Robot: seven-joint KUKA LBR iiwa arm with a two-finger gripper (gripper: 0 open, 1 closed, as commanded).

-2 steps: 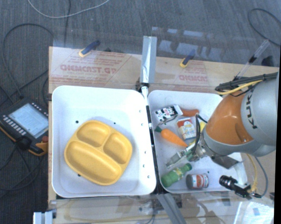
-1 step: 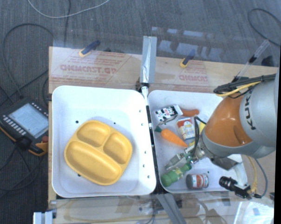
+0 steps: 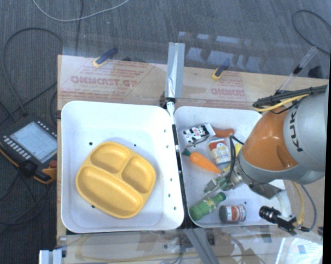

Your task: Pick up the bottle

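Looking down on a counter with two white bins side by side. The left bin holds a yellow divided plate. In the right bin, the green bottle lies on its side near the front edge, beside a small can. The grey and orange arm reaches in from the right; its gripper hangs just above the bottle's cap end. Whether the fingers are open or closed cannot be told. A carrot and a small box lie toward the bin's back.

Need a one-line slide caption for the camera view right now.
Gripper poised just above the green bottle in the right bin; yellow tray in the left.
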